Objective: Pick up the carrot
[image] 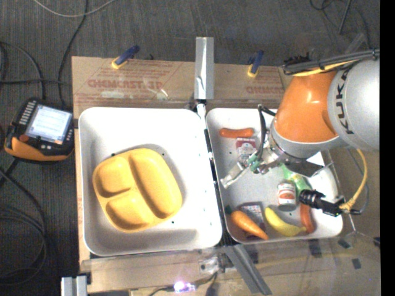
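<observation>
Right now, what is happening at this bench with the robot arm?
A KUKA arm reaches over the right bin, its gripper low near the middle of that bin. The carrot it should pick up lies at the bin's front edge beside a banana, apart from the gripper, not yet grasped. The left bin holds a yellow divided plate.
</observation>
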Controlling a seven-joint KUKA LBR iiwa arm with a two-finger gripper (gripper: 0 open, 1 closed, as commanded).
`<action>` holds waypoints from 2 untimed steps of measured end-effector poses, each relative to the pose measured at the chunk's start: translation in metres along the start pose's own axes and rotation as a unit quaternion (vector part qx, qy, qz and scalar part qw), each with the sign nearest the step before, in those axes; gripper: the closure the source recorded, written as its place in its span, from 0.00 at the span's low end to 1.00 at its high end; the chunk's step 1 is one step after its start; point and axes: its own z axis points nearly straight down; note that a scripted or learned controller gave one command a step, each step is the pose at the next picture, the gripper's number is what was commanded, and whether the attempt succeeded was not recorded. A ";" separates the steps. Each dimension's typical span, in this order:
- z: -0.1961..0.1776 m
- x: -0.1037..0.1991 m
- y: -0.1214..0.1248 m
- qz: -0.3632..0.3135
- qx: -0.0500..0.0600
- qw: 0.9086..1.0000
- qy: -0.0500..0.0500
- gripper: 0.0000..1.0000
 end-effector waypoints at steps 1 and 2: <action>0.000 0.025 -0.030 -0.098 0.000 0.995 0.000 0.00; -0.035 0.003 0.013 -0.167 -0.001 0.986 -0.001 0.00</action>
